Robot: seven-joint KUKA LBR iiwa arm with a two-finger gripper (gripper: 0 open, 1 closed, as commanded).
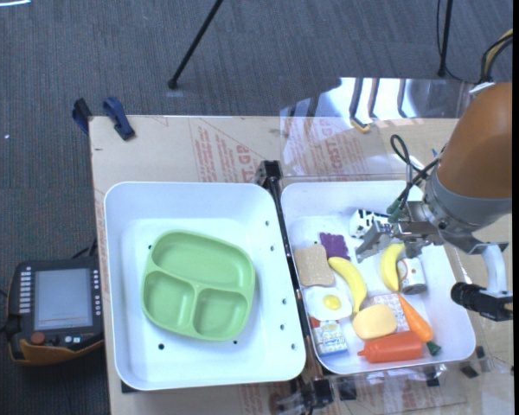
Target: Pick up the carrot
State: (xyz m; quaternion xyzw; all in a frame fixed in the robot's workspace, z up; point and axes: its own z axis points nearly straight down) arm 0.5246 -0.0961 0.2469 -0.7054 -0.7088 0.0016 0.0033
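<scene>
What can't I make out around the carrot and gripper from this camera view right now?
- Gripper: finger state unreadable, small and dark against clutter in the camera view.
- Second banana: upper end covered by the gripper.
- Can: label too small to read, partly behind the banana.
- Carrot: green end near the right bin rim is too small to resolve.

One fixed camera above the bench (182,150), slanting down over both white bins (121,232), at middling range.

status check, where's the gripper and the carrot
Gripper over right bin, above a banana. Carrot lying loose near the bin's front right, not held. Red bottle and small can crowd it.
</scene>
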